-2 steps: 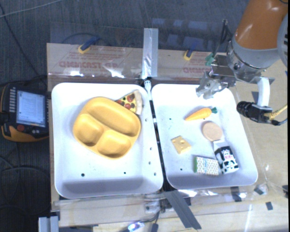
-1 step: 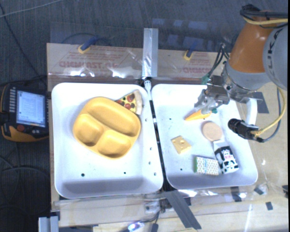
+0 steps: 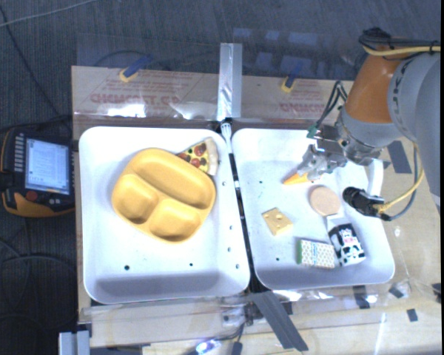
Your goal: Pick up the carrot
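Lying just left of the fingers (image 3: 316,163), the carrot (image 3: 297,176); their spread cannot be told

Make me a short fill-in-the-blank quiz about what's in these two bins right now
1. The yellow divided plate lies in the ___ bin.
2. The pizza slice sits against the plate's upper-right edge, close to the ___ between the two bins.
3. The gripper is at the thick end of the ___, in the right bin.
4. The cheese cube lies ___ of the tan disc.

Missing words: left; divider; carrot; left
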Controlling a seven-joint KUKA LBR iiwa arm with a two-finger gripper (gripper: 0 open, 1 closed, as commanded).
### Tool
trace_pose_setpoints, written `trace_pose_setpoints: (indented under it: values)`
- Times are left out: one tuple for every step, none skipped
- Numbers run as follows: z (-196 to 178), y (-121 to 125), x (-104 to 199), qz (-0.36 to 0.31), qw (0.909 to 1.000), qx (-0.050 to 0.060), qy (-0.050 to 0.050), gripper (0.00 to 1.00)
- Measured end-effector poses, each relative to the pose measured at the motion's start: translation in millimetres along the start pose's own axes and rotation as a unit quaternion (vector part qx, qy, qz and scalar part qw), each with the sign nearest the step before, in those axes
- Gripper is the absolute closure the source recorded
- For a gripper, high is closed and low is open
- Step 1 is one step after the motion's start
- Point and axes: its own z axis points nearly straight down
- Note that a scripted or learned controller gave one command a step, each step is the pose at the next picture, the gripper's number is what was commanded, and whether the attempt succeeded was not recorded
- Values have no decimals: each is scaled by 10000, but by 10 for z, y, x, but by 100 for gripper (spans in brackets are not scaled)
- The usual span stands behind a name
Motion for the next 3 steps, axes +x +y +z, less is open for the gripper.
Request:
trace_pose_setpoints:
  values:
    - [765, 519, -237, -519, 9986, -90, -1, 0]
    - [293, -302, -555, 339, 9994, -1, 15, 0]
    - [654, 14, -478, 16, 10000, -53, 16, 0]
